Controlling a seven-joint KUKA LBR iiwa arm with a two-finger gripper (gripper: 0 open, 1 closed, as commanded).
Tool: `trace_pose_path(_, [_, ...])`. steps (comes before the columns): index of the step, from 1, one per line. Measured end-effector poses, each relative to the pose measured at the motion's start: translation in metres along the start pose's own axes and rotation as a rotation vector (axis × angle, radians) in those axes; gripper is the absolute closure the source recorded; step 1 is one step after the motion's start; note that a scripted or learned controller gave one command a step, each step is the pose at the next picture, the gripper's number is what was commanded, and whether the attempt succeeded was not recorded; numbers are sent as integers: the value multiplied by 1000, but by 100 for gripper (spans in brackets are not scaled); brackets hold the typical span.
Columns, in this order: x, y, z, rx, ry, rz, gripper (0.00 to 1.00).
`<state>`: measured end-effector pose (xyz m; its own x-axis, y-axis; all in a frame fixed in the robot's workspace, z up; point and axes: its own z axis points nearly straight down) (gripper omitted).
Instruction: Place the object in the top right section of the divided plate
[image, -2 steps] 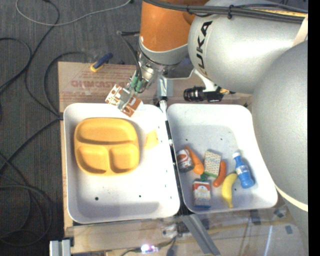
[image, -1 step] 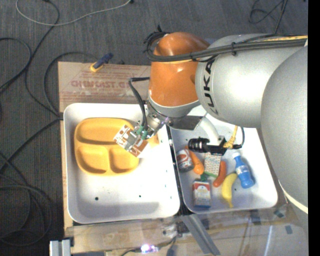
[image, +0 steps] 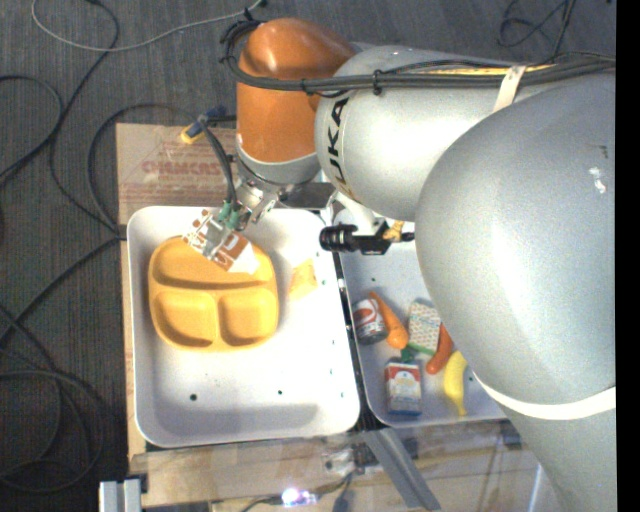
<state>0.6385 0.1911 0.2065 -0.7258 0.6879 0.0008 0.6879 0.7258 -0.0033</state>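
Note:
An orange divided plate (image: 170, 300) lies in the upper part of the left white bin (image: 240, 400). My gripper (image: 220, 236) hangs over the plate's upper right edge, its tip low near the rim. A small white and brown object (image: 238, 257) sits right under the gripper at that edge; whether it is held or resting on the plate cannot be told. The grey arm with its orange band (image: 285, 90) covers the view's upper right.
A pale yellow piece (image: 302, 278) lies in the left bin just right of the plate. The right bin (image: 375, 405) holds a soda can (image: 368, 319), a carrot (image: 396, 326), a patterned packet (image: 424, 324), a banana (image: 455, 384) and a small box (image: 403, 389).

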Motion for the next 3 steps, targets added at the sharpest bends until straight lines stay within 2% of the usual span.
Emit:
trace_pose_path(1, [45,-37,-21,-1,-2,-87,100])
trace_pose_path(2, [56,-50,-60,-5,-3,-619,100])
trace_pose_path(3, [83,-71,-61,-3,-3,-713,100])
